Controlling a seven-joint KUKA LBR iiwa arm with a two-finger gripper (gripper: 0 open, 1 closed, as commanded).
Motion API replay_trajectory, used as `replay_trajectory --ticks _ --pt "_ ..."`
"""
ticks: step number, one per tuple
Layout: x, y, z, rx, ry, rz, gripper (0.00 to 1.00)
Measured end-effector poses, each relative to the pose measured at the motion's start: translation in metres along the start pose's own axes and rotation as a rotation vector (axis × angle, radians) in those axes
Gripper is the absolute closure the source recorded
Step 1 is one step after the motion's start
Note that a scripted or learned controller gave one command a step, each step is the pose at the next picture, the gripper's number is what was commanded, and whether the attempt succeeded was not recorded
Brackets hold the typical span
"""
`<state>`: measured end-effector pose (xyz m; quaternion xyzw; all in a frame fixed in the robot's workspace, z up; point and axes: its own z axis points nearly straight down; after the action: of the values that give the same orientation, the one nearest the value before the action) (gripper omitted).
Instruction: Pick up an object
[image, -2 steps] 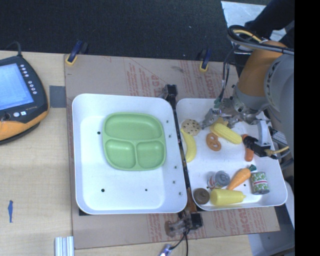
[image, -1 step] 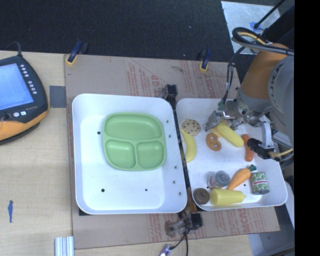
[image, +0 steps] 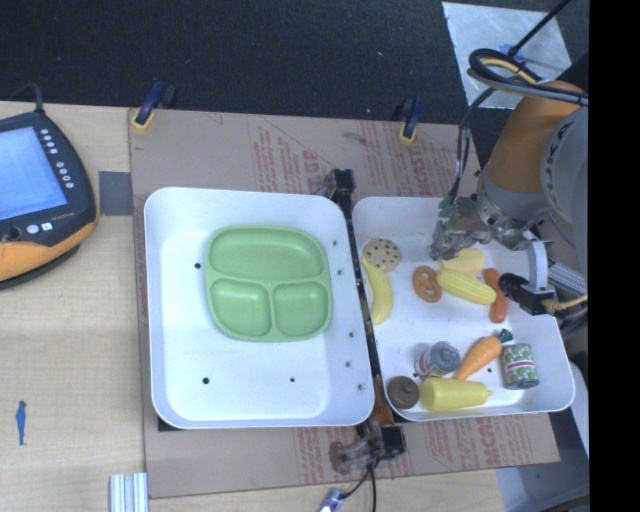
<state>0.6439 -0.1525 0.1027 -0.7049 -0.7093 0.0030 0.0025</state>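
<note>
In the camera view, the gripper (image: 455, 243) hangs low at the upper edge of the right bin (image: 400, 222), just above the corn cob (image: 466, 286); whether it is released or clenched cannot be told. A green divided plate (image: 268, 281) sits in the left bin (image: 170, 330).

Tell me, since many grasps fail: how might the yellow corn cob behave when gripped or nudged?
The corn cob looks rounded and elongated, so it would probably roll sideways if nudged. Its glossy, plastic-looking surface may slip between fingers. It lies against the pretzel, which could shift too.
</note>
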Motion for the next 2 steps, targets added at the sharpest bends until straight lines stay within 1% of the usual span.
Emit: replay_trajectory --ticks 1,2 --pt "0.007 -0.008 -0.018 -0.003 0.001 0.002 1.00" --pt "0.053 -0.019 -0.035 -0.002 0.001 0.000 1.00"
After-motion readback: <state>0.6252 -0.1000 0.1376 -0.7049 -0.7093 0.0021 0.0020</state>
